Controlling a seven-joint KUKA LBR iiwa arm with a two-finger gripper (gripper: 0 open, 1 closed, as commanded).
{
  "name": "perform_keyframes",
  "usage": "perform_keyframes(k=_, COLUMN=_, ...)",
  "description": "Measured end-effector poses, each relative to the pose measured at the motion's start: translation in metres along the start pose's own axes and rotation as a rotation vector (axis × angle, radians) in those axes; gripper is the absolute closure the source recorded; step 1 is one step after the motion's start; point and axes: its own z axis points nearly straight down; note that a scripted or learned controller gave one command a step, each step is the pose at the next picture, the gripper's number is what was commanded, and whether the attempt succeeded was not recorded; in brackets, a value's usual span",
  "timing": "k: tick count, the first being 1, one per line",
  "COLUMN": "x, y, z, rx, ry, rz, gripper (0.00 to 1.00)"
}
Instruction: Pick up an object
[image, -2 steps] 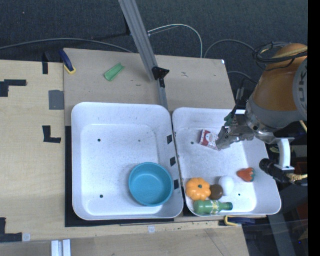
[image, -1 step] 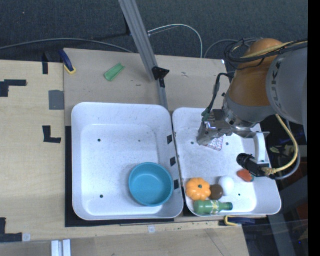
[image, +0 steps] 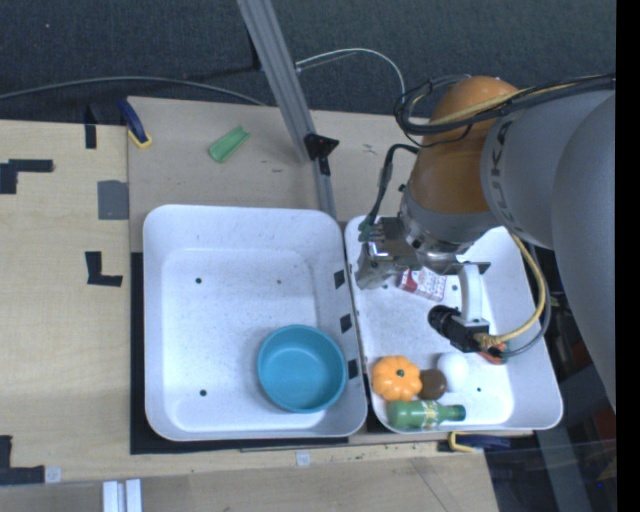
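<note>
In the camera view, take the right bin (image: 520, 400) as the landmark: the arm (image: 470, 160) reaches down over its upper half, and the gripper (image: 378, 262) hangs low near the bin's upper left corner, close to the wall it shares with the left bin (image: 180, 300). Whether the jaws are released or clenched I cannot tell, since the wrist body and its fittings cover them from this angle, and nothing can be made out between them. Just right of the gripper, toward the middle of the right bin, lies a small red and white packet (image: 425, 284), partly under the wrist; whether the gripper touches it is unclear. Along the right bin's lower edge sit the other candidates: an orange pumpkin (image: 397, 378), a dark brown ball (image: 433, 382) just beside it, a white ball (image: 455, 370) next to that, and a green bottle (image: 425, 413) lying on its side below them. A blue bowl (image: 300, 367) rests in the left bin, near the shared wall. As I judge it, the pick is not yet achieved: every object appears to lie on a bin floor, so a secure grasp and the lift both remain to be done.
</note>
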Motion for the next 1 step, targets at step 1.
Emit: perform_keyframes(k=1, x=0.0447, y=0.0225, z=-0.0032, rx=-0.003, ry=0.001, rz=0.000, gripper=1.00)
